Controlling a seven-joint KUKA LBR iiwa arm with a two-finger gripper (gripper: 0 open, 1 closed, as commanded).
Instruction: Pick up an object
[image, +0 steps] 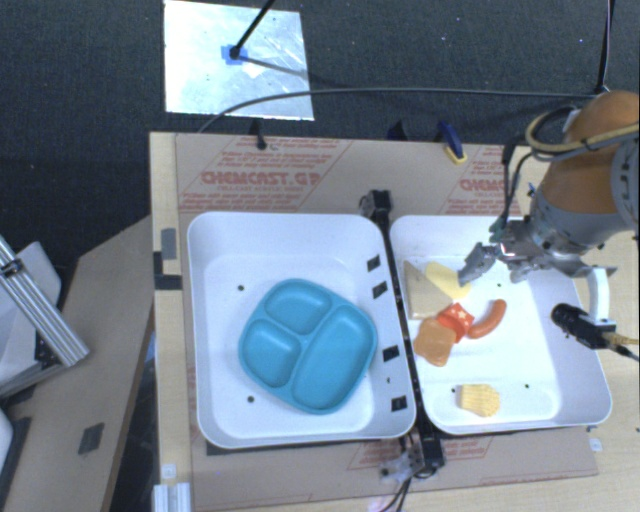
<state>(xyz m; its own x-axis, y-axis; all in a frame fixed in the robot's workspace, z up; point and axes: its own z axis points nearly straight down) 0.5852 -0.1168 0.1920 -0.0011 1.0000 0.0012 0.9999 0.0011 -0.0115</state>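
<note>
Gripper (478, 262) hangs low over the upper part of the right bin (575, 400), reaching in from the right on the grey arm (585, 215) with the orange band; cannot tell how the gripper is set, the tip is too dark and small to read. Nothing visibly held. Just below and left of the gripper lies a pale yellow wedge (442, 276), partly on a cream flat piece (424, 297), very near the tip; contact unclear. Below the gripper, a sausage (488, 319) lies tilted, and just left of it a red block (456, 318) touches an orange lump (435, 343). Further below, well apart from the gripper, sits a yellow waffle-like piece (479, 400) near the bin's lower edge. Far left of the gripper, the left bin (215, 300) holds a blue divided plate (307, 344) with three compartments. Both bins sit on the counter (280, 170), over a printed brown sheet.
</note>
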